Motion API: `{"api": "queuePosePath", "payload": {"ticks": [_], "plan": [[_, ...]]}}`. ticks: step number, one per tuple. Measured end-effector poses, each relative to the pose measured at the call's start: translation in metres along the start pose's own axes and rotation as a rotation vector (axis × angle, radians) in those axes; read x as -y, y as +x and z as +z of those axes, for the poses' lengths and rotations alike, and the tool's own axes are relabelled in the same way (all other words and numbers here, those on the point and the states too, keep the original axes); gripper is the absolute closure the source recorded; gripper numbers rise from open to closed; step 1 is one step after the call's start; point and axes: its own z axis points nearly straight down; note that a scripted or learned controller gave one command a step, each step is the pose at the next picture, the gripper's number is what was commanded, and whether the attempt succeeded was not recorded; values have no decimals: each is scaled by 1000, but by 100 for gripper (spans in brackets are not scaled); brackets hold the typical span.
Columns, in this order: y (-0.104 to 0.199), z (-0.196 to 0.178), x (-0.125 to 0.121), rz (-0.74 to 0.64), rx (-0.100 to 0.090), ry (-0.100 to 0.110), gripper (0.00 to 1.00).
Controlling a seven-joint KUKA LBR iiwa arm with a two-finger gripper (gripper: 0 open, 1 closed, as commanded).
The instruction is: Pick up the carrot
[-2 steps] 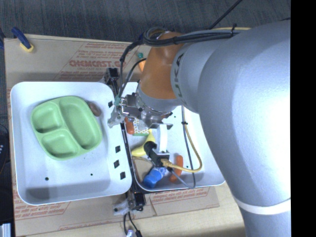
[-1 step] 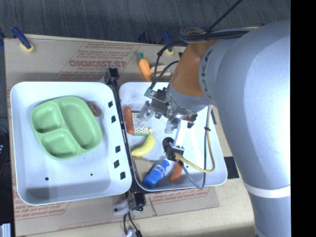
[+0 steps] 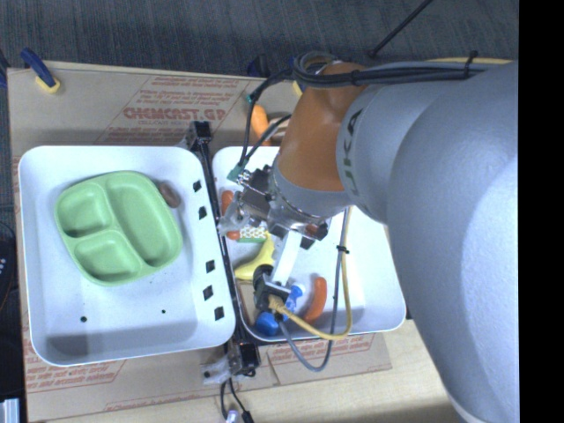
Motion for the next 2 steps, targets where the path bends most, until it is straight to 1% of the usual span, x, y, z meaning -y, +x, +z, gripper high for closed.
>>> {"api": "queuePosePath", "payload": {"ticks": [1, 2], "plan": [[-46, -73, -41, 140, -1, -2, 0], [-115, -50, -89, 27, -1, 0, 0]]}}
